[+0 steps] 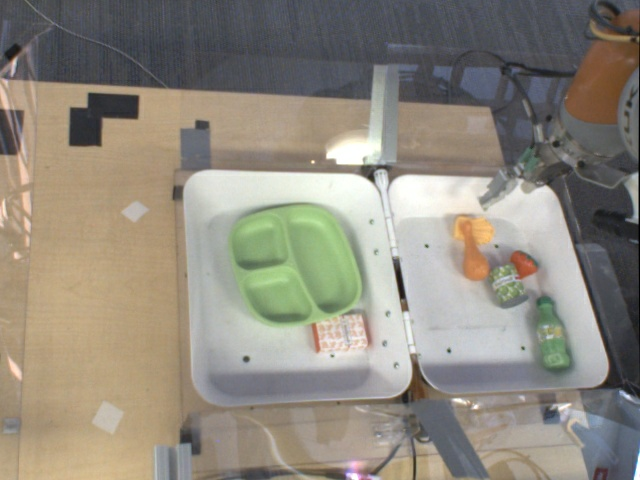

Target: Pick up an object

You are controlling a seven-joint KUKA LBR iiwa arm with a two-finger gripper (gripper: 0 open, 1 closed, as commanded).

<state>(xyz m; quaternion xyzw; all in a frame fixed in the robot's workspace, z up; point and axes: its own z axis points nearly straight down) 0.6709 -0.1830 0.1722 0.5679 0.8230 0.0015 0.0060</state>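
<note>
I see the grey arm with its orange band entering at about two o'clock, its two-finger gripper (497, 190) hanging over the far rim of the right shallow white bin (440, 313). The fingers stand slightly apart with nothing between them.

The nearest thing is the orange carrot-shaped toy (474, 247), lying in the right bin at roughly five o'clock from the gripper and clear of it. Its long axis runs from twelve to six o'clock, the yellowish frilled top toward twelve.

Just beside it at four o'clock sit a small red toy (523, 263) and a round grey-lidded tub of green peas (508, 287), the tub touching the carrot's tip. Further toward five o'clock lies a green plastic bottle (550, 334), its cap toward twelve.

The left white bin (205, 298) carries a green divided plate (296, 263) and, at its five o'clock, a small red-and-white box (341, 334).
</note>
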